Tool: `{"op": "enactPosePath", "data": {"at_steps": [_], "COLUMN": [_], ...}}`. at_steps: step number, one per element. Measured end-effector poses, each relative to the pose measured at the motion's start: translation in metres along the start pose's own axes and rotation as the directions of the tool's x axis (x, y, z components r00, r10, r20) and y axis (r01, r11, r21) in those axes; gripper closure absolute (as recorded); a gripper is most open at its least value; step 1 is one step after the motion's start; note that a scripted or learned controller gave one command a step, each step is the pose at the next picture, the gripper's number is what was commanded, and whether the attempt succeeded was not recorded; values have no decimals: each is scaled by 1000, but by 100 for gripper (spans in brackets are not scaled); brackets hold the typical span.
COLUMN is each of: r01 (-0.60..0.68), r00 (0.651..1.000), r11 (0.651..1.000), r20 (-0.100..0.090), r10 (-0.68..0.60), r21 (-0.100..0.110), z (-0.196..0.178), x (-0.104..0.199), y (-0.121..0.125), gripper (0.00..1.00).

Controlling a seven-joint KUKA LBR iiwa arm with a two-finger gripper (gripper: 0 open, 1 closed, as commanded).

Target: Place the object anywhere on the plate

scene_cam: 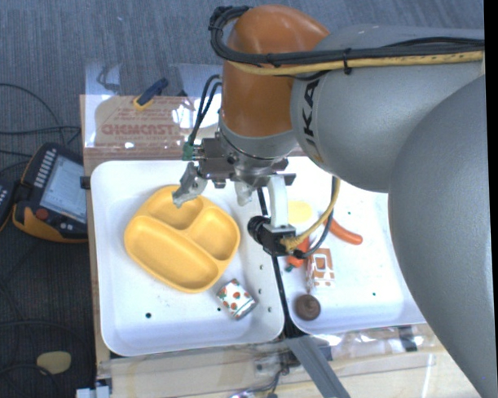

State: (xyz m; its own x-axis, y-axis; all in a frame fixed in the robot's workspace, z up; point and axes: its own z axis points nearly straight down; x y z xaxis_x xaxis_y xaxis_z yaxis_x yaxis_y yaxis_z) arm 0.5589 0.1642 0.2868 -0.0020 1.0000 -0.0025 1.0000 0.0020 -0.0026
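A yellow divided plate (181,245) lies in the left white bin (123,321). My gripper (215,192) hangs over the plate's far right rim, open, its fingers spread wide with nothing between them. One grey fingertip (187,191) points down at the plate's back compartment. A small white can with red spots (235,299) lies on its side in the left bin, just off the plate's near right edge. The arm's orange band (265,63) and grey body cover much of the right bin.
In the right bin (375,300) lie an orange carrot-like piece (346,233), a yellow item (301,211), a white and orange box (320,267) and a brown disc (307,306). A cardboard box (136,124) stands behind the bins, and a teach pendant (49,193) sits to their left.
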Motion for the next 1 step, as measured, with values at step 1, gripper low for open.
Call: {"op": "enactPosePath", "data": {"at_steps": [1], "r01": [0], "r00": [1000], "r11": [1000], "r20": [0], "r10": [0], "r21": [0], "z": [0], "x": [0], "y": [0], "gripper": [0]}}
